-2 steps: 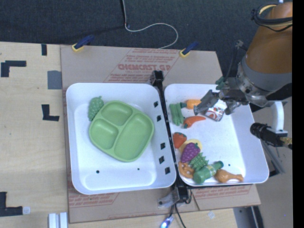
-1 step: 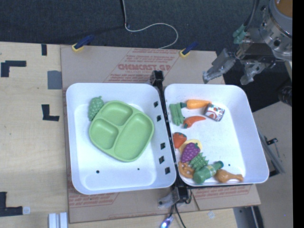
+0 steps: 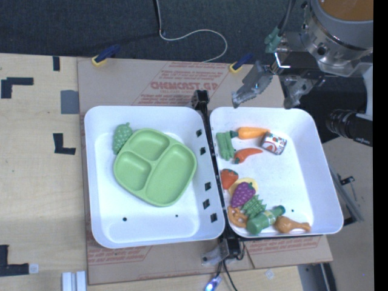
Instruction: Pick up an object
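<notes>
Nothing lifted yet: grey two-finger pincer (image 3: 271, 91) apparently apart, empty. Below it, small red-and-white can (image 3: 274, 143) and orange plastic carrot (image 3: 251, 133) lie ungrasped.

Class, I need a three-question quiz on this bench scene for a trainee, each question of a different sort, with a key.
1. True or false: the green divided plate lies in the left bin.
2. Multiple choice: the small can lies nearest which thing? A) the carrot B) the purple grapes C) the green grapes
3. Fill in: the gripper is above the far edge of the ____ bin, with nothing between its open fingers.

Key: 1 true; 2 A; 3 right.
</notes>
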Controlling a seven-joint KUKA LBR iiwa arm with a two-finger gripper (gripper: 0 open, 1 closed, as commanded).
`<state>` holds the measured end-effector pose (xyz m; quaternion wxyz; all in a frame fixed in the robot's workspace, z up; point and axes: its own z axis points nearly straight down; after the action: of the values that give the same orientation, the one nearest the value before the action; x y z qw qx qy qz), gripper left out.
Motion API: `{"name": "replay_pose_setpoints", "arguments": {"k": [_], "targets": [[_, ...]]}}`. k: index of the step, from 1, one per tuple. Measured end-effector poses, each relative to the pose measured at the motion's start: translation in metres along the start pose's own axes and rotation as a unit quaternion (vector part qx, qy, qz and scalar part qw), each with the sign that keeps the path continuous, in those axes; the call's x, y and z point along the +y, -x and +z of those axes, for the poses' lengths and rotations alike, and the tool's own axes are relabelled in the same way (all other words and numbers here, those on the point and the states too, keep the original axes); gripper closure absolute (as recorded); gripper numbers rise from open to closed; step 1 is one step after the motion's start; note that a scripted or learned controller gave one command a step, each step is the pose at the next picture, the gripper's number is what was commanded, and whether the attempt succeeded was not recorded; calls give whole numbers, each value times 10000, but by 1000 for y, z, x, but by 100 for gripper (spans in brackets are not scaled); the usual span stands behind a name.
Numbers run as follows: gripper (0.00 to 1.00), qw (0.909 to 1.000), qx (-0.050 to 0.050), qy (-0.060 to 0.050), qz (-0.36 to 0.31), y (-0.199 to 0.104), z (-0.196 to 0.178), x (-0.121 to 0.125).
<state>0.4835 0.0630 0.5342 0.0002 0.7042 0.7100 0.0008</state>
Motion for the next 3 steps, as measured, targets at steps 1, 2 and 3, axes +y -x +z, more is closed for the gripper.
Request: {"name": "replay_pose_setpoints", "arguments": {"k": [1, 2, 3], "targets": [[0, 10000, -3, -11, 2, -58, 0, 4], [0, 10000, -2, -13, 8, -95, 0, 1], [0, 10000, -4, -14, 17, -121, 0, 1]]}}
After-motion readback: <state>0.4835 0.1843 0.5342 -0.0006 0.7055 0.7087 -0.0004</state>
